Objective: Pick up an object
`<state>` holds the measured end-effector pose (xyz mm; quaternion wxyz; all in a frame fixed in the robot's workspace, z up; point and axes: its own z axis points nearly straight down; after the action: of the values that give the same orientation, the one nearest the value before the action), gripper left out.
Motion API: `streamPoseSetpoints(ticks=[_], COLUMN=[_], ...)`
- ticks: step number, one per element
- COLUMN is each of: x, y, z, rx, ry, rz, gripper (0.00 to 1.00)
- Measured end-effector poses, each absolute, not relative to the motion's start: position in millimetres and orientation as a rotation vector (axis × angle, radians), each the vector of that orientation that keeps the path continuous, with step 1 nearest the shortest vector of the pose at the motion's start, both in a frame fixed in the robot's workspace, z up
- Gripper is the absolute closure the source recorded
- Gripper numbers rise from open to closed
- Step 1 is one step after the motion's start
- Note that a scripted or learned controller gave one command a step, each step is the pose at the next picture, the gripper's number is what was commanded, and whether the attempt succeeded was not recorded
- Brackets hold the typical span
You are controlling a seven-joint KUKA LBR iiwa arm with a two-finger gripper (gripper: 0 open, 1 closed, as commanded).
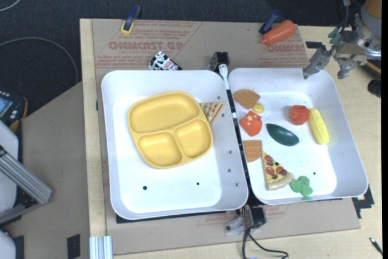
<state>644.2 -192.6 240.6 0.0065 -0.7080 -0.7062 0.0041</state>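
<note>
One step: approach; gripper hovers with fingers spread wide, nothing between them.
Next: descend onto tomato, lower-left of it.

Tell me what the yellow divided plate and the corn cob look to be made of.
Yellow divided plate: likely moulded plastic, smooth with a soft sheen; even colour, rounded compartment ridges. Corn cob: probably toy plastic or rubber; uniform bright yellow, too small to show its finish.
</note>
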Motion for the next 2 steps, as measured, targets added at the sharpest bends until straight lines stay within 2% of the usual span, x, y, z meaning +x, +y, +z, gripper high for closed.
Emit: streamPoseSetpoints(ticks=[1, 2], x=[646.7, 638.9], y=[-192, -191], z=[250, 205], rx=[-2.221, -2.219], ry=[-2.221, -2.219], rz=[0.000, 0.003], gripper=[0.00, 0.00])
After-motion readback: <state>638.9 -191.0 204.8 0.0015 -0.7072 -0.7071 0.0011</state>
